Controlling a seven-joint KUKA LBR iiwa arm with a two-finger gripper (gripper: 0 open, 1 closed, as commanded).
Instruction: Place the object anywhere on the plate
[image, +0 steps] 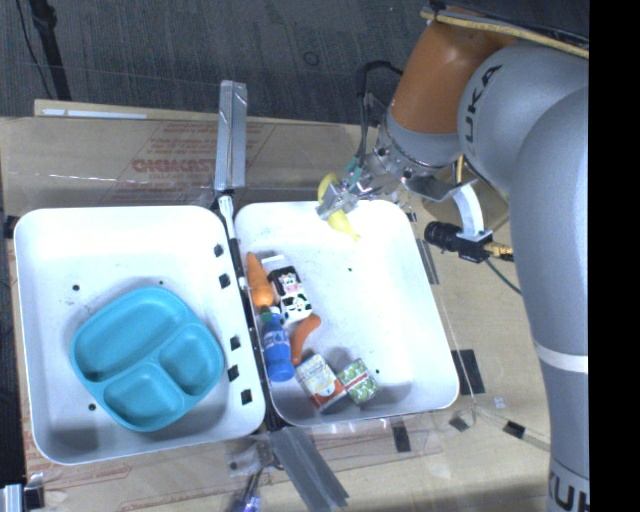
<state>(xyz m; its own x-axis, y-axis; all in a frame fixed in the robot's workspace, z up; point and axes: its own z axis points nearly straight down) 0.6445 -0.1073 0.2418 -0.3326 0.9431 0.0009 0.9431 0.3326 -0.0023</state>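
My gripper (345, 195) hangs over the far rim of the right bin (425, 300), near that bin's back edge, with my grey arm and its orange band reaching in from the right. A yellow object (340, 218), banana-like in shape, sits right at my fingertips: part of it shows above the fingers near the bin's rim and part of it pokes out just below them. It looks to be pinched between my fingers, which are closed most of the way around it, though the view of them is small and cluttered with cable and metal parts. The yellow object appears lifted off the bin floor, up against the back rim, not lying among the other things.

The blue plate (145, 355), a divided one with three compartments, rests in the left bin (40, 260), toward that bin's near left portion. It is well apart from my gripper, across the divider between the two bins.

Along the left side of the right bin lies a row of other things: an orange carrot (259, 282), a small black-and-white carton (289, 293), a blue bottle (277, 349), a red-and-white box (319, 381) and a green packet (357, 381) near the front corner.
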